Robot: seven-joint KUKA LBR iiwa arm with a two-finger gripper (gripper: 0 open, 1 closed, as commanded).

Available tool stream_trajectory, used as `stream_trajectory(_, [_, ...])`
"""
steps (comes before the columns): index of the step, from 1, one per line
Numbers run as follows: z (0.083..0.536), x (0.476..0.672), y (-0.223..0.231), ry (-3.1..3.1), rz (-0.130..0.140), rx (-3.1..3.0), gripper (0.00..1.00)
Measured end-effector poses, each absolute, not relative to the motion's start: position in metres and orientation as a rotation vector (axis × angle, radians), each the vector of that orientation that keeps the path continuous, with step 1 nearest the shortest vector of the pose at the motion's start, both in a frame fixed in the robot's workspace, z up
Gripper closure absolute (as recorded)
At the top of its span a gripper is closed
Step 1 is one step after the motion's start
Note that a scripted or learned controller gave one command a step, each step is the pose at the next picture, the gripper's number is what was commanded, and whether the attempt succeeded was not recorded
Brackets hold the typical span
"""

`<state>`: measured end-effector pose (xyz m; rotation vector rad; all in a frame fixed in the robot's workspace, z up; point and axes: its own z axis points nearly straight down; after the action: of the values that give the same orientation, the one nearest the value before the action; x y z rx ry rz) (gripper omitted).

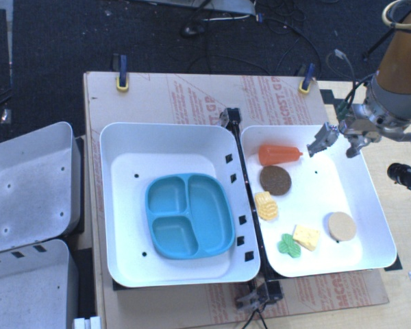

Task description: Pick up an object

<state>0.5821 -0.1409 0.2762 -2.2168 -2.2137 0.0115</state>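
The gripper point(337, 142) hangs over the far edge of the right bin point(370, 204), its two fingers spread apart with nothing between them. Just at its eight o'clock lies an orange carrot-shaped toy point(279, 154), close by but not touching. Below the carrot, toward six o'clock, sits a round brown cookie point(276, 180), and just below that a yellow corn piece point(266, 205) against the bin's left wall. Farther down are a yellow cheese wedge point(306, 236) touching a small green leafy piece point(289, 246), with a tan round disc point(341, 227) at their three o'clock. In the left bin point(123, 184) rests a blue divided tray point(190, 215). Both bins stand on a desk point(178, 98) covered with cardboard.
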Motion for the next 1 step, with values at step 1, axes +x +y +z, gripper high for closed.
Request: stream_trajectory(1, [0.2828, 0.5840, -0.1407, -2.223, 0.001, -2.221, 0.00])
